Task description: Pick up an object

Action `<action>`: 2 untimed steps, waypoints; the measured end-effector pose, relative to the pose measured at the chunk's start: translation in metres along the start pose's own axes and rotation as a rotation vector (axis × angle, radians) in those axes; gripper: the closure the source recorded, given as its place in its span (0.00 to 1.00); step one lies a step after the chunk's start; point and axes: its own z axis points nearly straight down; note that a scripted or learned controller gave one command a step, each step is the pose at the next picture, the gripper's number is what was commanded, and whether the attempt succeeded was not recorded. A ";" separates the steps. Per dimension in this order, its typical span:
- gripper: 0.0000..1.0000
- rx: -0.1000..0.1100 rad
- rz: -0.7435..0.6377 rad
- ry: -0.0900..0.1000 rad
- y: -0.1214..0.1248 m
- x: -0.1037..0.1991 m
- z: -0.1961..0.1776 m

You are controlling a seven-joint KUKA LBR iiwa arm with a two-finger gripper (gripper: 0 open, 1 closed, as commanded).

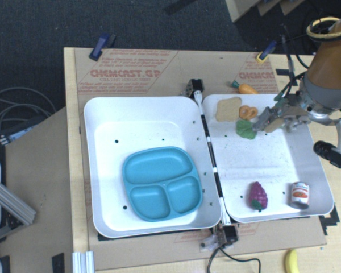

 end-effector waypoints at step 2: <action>0.00 -0.001 -0.001 -0.001 0.090 -0.003 0.120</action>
